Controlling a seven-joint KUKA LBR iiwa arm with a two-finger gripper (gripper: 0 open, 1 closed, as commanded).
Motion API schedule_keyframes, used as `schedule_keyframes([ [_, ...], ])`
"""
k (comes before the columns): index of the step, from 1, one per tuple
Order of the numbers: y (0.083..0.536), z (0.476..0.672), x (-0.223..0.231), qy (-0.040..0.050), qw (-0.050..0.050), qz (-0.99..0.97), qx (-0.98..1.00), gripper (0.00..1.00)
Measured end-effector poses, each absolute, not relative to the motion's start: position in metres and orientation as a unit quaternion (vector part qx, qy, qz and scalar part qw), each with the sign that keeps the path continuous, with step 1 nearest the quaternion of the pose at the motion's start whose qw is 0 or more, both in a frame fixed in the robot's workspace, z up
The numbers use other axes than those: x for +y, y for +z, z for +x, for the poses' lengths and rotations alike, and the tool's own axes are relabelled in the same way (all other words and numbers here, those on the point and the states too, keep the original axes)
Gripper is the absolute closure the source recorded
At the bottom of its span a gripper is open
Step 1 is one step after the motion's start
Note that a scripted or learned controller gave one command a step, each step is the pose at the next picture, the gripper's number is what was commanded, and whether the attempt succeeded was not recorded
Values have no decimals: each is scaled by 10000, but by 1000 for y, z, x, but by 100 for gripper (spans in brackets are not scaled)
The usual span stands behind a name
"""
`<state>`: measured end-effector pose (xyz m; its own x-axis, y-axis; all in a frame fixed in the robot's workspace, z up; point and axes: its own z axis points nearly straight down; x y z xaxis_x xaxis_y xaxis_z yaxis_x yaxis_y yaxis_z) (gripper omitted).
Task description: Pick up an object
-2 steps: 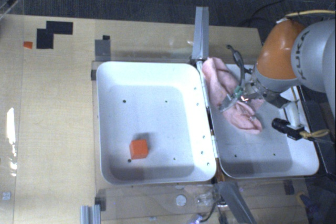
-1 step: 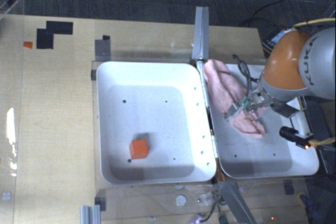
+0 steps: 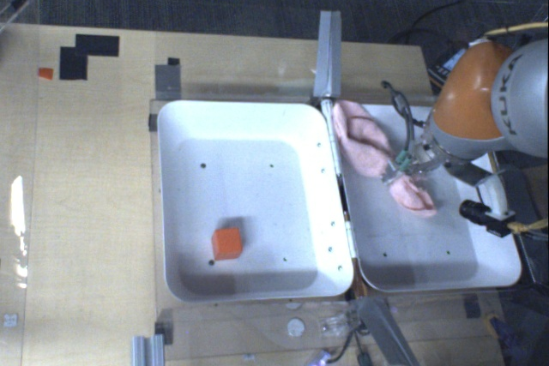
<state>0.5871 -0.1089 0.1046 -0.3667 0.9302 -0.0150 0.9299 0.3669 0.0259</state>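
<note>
A soft, limp pink cloth (image 3: 371,150) lies in the right bin (image 3: 446,266), a shallow white tray with rounded corners and a smooth, matte floor. The cloth is long and lumpy; its long axis runs on a slant from the bin's upper left corner, against the divider, down toward the bin's middle. The end effector (image 3: 406,170) sits directly over the cloth's lower end, touching or just above it; whether it is open, closed or pinching the fabric cannot be told. The grey arm with its glossy orange band (image 3: 470,103) enters from the right. In the left bin (image 3: 180,133) a small orange block (image 3: 227,243), boxy and hard-edged, rests near the lower middle. Both bins stand on a pale wooden desk (image 3: 86,210).
</note>
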Motion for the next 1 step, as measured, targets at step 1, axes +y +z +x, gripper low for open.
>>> schedule_keyframes([
  [1, 187, 612, -54, 25, 43, 5339, 8455, 100],
])
